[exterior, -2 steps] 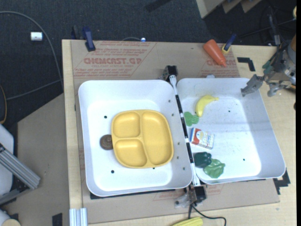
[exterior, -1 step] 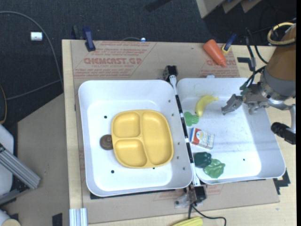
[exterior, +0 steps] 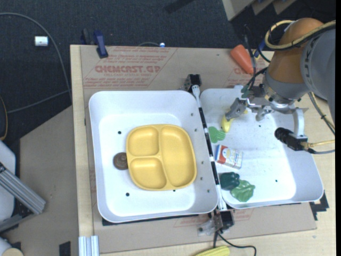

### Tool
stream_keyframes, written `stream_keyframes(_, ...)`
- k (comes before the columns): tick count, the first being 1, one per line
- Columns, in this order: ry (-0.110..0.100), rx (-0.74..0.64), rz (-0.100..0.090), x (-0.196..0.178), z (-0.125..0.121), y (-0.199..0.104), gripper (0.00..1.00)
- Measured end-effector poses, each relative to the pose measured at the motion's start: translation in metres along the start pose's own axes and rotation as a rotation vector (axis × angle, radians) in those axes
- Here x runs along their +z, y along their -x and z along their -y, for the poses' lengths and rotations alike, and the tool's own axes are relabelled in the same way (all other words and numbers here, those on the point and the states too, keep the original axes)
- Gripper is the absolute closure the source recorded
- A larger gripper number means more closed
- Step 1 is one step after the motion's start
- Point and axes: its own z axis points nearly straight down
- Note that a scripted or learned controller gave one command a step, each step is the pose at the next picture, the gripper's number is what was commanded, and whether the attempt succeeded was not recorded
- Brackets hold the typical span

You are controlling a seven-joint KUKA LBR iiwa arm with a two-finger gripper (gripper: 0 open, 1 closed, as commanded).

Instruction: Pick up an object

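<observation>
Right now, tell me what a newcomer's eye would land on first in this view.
The yellow three-compartment plastic plate in the middle of the left white bin stands out first, with a small brown round object at its left edge. Next comes the grey arm with its orange band, its gripper hanging over the right white bin, where small green pieces and a red-and-white packet lie along the left side.

Two white bins side by side on bench: left bin [exterior: 101,143] holding yellow divided plate [exterior: 160,157] with small brown round thing [exterior: 120,160] touching its left edge. Right bin [exterior: 303,169] with yellow piece [exterior: 226,125], light green piece [exterior: 216,134], small red-and-white packet [exterior: 229,157], dark green piece [exterior: 229,180] and light green piece [exterior: 243,191] along left side. Grey arm [exterior: 298,57] over right bin's far end, gripper [exterior: 250,106] low near yellow piece, nothing seen held.
</observation>
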Motion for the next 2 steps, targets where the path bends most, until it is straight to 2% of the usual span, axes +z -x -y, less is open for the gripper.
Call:
stream_keyframes(1,-0.003,0.001,0.001,0.053,-0.043,-0.011,0.0)
stream_keyframes(2,-0.002,0.0,0.004,0.041,-0.043,-0.01,1.0)
